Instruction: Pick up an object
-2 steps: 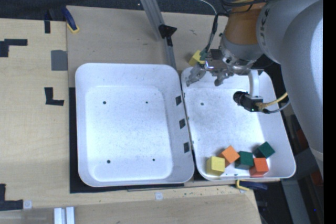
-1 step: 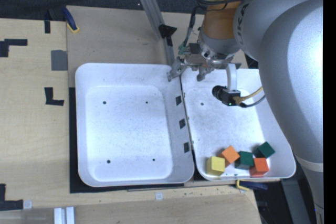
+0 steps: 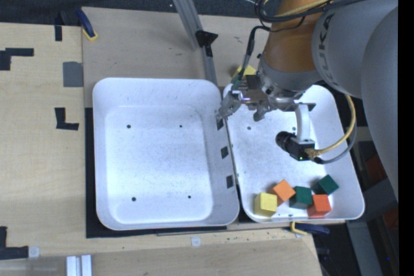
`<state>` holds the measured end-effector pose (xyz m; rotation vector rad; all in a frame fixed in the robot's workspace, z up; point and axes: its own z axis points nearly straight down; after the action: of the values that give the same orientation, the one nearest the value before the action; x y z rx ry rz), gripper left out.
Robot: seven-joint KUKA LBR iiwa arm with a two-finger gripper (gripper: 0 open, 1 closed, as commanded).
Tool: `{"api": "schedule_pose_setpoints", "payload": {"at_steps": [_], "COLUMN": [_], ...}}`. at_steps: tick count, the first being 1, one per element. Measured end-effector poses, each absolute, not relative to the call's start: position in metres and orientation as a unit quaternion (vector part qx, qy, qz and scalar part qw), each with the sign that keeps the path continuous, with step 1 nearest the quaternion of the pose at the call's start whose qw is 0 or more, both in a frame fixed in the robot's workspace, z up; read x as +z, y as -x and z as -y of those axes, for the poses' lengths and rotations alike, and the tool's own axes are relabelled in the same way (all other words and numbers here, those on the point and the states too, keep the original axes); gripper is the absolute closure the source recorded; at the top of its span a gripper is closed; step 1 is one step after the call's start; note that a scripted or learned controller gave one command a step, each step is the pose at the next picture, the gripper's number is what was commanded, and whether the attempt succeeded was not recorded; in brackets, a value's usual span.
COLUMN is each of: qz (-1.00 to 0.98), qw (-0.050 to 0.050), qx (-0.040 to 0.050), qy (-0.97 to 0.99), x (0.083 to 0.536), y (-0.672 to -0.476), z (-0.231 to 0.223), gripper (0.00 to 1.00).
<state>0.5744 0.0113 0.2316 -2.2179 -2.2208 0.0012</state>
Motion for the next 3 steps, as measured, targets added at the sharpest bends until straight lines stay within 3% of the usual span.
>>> {"api": "schedule_pose_setpoints", "payload": {"at_steps": [1, 2, 3], "qz": [0.708, 0.705, 0.709], "qw": [0.002, 0.001, 0.000], "qx": [0.0021, 0.0033, -0.0002], "qy": [0.706, 0.710, 0.706], "x": [0.194, 0.191, 0.192], "y": [-0.589, -0.547, -0.583], "z": [-0.035, 0.041, 0.015], "gripper": [0.00, 0.00, 0.00]}}
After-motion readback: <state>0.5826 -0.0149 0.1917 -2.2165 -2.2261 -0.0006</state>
